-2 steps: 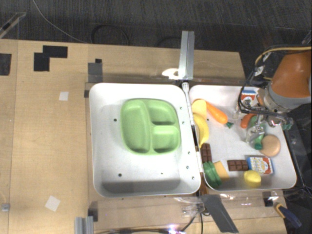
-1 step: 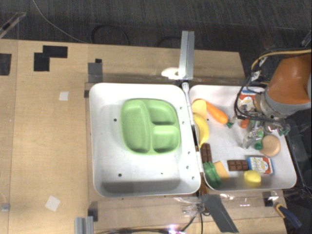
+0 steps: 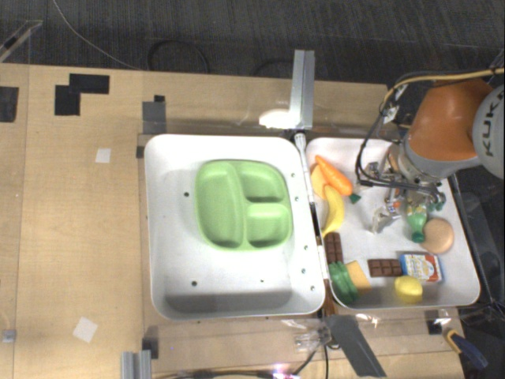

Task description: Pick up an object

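Camera view: two white bins [image 3: 158,235] (left one bearing one green tray [image 3: 241,204]).

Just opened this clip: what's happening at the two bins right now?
The arm reaches in over the right bin, with its gripper low among the toy foods, beside a green object and a tan ball. A carrot, banana, chocolate bars and a lemon lie around it. Nothing is visibly held. The left bin holds a green divided plate.
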Motion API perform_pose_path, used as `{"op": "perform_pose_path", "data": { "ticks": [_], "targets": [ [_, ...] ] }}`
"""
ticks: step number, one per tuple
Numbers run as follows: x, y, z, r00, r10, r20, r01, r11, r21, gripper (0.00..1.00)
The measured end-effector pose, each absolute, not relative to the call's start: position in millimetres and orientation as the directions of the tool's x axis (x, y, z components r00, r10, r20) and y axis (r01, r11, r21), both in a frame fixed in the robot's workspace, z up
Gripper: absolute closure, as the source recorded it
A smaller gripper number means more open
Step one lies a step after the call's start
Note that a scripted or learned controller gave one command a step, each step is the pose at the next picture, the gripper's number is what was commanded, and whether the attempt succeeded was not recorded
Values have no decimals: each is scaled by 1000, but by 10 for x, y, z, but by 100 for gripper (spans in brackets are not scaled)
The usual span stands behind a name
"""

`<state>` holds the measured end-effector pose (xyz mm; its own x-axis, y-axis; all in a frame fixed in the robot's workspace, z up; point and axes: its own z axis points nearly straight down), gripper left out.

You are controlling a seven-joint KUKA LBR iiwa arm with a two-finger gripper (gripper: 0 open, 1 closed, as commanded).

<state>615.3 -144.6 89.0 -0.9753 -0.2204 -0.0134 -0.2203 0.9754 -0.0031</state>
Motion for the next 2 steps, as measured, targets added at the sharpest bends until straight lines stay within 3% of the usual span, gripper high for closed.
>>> {"op": "perform_pose_path", "data": {
  "ticks": [1, 2],
  "targets": [
    [5856, -862, 902, -986, -166, -15, -166, 986, -1, 0],
    [5473, -930, 910, -1000, -22, -20, -22, 1000, -1, 0]
  ]
}}
